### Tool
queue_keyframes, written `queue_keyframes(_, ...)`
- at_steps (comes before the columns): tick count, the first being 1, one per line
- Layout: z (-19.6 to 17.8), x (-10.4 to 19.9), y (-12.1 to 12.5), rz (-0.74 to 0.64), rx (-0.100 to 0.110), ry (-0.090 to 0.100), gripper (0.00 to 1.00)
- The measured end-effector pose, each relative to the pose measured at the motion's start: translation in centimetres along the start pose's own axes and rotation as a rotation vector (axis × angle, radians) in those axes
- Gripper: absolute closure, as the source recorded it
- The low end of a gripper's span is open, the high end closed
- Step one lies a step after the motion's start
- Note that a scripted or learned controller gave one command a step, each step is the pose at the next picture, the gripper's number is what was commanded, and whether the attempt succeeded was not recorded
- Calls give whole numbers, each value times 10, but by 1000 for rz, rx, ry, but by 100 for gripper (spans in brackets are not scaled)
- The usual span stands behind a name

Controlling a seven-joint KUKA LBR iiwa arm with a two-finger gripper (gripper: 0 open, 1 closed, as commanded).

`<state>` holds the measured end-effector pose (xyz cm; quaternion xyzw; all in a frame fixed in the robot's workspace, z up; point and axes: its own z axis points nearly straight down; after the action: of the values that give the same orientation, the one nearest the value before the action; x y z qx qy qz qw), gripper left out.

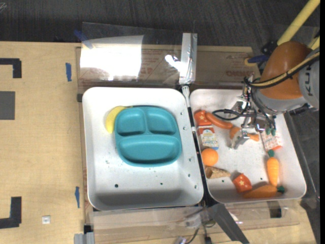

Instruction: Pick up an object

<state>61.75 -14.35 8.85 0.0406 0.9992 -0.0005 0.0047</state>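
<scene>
Crowding right bin (297, 156) edges, two carrots (273, 171), one orange (209, 157), gripper (245, 134) jaw state untellable, centre floor open.

Even overhead light falls on two white bins (96, 187) and the tan surface (40, 151), with a strong white glare burning out the clear plastic sheet (111, 60) behind the left bin; shadows are faint and short, the dark floor (152, 4) reads dim, and the frame is slightly soft and grainy, small items lacking fine detail
</scene>
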Motion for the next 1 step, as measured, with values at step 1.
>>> queue_keyframes(1, 0, -11, 19, 206, 0, -2, 0)
